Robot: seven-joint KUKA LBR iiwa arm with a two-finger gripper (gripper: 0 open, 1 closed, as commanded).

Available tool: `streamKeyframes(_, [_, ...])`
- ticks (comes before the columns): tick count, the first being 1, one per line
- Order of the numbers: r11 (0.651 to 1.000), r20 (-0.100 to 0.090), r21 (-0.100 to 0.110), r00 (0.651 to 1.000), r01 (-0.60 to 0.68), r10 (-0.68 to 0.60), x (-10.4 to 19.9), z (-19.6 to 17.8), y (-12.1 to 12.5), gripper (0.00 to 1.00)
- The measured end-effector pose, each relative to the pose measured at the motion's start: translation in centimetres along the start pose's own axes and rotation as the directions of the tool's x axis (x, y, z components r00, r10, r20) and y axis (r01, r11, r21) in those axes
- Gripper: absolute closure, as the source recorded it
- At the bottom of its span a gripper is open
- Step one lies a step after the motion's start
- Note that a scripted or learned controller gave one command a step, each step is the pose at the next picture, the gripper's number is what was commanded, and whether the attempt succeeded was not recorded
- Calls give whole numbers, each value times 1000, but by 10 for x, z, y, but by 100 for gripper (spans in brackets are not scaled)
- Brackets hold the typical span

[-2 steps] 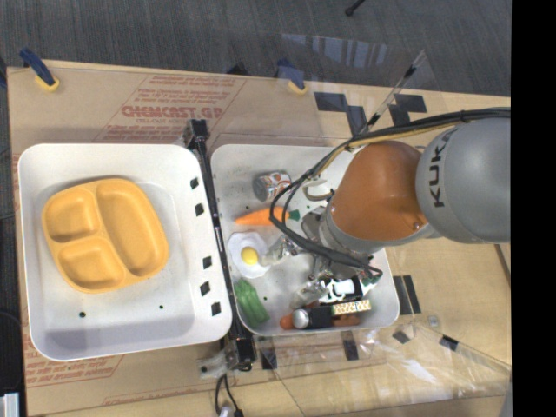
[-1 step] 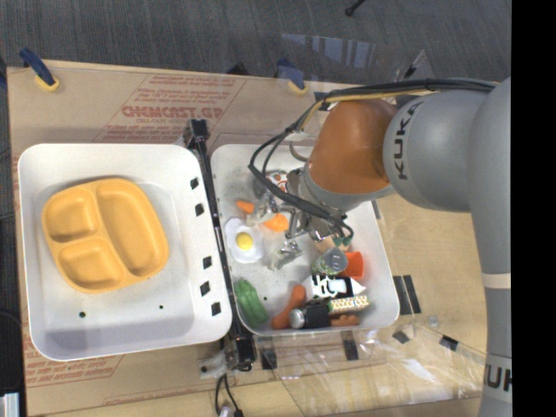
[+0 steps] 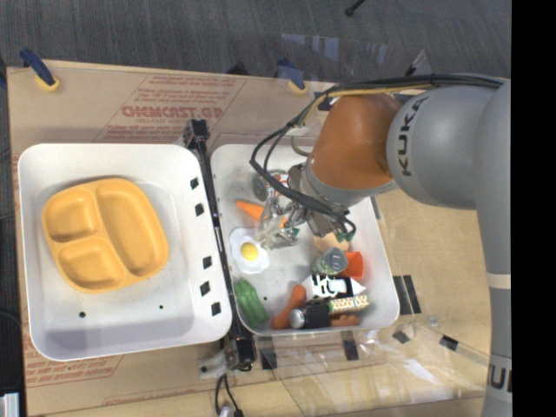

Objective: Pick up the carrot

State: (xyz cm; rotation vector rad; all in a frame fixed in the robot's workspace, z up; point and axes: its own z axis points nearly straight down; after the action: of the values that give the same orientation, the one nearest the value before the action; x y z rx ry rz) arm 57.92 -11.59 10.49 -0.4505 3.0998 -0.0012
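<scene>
Orange carrot [image 3: 250, 208] lies at ten o'clock in right bin [image 3: 382, 233], beside egg [image 3: 249, 252]. Claw [image 3: 276, 224] hangs just at its four o'clock; grip state — cannot tell. Advice: shift toward ten o'clock, straddle carrot crosswise, descend clear of egg.

"KUKA" on arm [image 3: 452, 146]; seemingly "CHEMCAST GP" on cardboard [image 3: 174, 111].
</scene>
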Motion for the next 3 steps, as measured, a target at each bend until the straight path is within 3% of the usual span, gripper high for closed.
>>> streamKeyframes(1, [1000, 4, 2, 1000, 6, -6, -2, -11, 1, 100])
streamKeyframes(2, [995, 3, 0, 995, -97, 97, -5, -93, 63, 100])
streamKeyframes(3, [978, -5, -3, 978, 207, -207, 33, 12, 22, 100])
